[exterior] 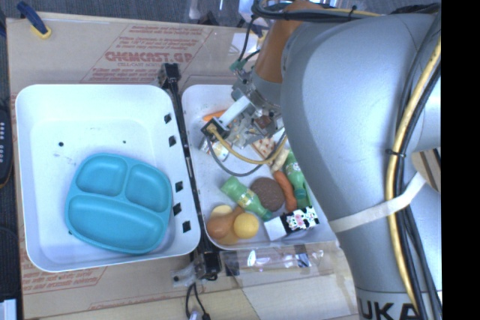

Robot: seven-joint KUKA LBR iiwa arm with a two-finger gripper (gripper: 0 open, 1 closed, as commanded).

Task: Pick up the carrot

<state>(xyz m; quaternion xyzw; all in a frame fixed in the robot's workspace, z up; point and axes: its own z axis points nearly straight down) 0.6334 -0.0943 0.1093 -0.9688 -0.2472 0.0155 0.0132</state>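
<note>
The carrot [284, 189], a short orange stick, lies in the right bin [196, 183] near its right wall, between a brown round cookie [266, 193] and a green item [297, 177]. My gripper [231, 128] hangs over the upper part of the same bin, up and to the left of the carrot and apart from it, with yellow cable looped below it. A small orange piece [213, 117] shows just left of the gripper; I cannot tell what it is. The big grey arm covers the bin's right side.
Toy food crowds the right bin's near end: a green piece [241, 192], a yellow lemon [246, 225], a tan fruit [220, 222], a cow-patterned box [300, 219] and a waffle-like piece [264, 147]. In the left bin [45, 116] lies a blue divided plate [120, 200].
</note>
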